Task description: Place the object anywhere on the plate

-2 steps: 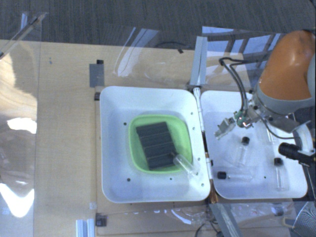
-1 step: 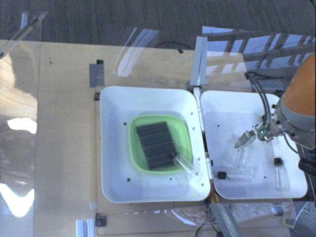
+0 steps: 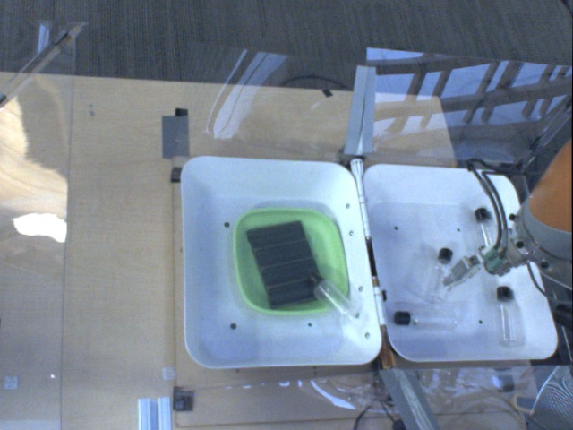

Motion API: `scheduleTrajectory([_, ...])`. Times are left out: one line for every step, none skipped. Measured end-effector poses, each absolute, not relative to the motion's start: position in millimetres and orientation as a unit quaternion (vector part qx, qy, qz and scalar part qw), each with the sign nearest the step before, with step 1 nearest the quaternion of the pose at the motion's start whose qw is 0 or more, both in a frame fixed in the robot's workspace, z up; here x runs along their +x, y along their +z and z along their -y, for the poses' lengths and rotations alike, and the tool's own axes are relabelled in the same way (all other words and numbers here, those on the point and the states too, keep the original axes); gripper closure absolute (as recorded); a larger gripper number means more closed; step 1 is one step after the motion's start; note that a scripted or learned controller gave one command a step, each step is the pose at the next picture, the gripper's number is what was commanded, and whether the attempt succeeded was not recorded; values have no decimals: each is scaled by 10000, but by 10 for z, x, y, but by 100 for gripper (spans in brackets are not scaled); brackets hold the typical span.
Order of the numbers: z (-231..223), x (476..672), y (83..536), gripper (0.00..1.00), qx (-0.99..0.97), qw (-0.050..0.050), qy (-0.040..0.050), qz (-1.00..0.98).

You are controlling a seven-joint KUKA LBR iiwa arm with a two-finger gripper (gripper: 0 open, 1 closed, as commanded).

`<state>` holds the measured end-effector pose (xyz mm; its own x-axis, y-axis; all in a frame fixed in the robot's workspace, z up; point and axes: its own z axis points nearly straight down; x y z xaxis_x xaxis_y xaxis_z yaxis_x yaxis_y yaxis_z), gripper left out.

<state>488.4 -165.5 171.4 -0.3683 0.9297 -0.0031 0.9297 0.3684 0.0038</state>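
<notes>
My gripper (image 3: 461, 271), at right of frame, fingers slightly apart and empty; the green plate (image 3: 246, 276) lies well left, dark object (image 3: 285, 263) already on it.

- A lime-green plate (image 3: 243, 267) holds a dark grey ribbed block (image 3: 282, 262).
- Two white bins (image 3: 206, 330) sit on a pale wood bench (image 3: 98, 240).
- Clear vials with black caps (image 3: 400, 316) lie in the right bin (image 3: 421, 186).
- An orange band (image 3: 551, 191) marks the grey arm.
</notes>
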Motion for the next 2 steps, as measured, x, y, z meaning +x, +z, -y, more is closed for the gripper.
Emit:
scheduleTrajectory([2061, 5021, 2041, 0, 5078, 46, 9, -8614])
scheduleTrajectory([2050, 5569, 2647, 0, 4598, 61, 12, -8880])
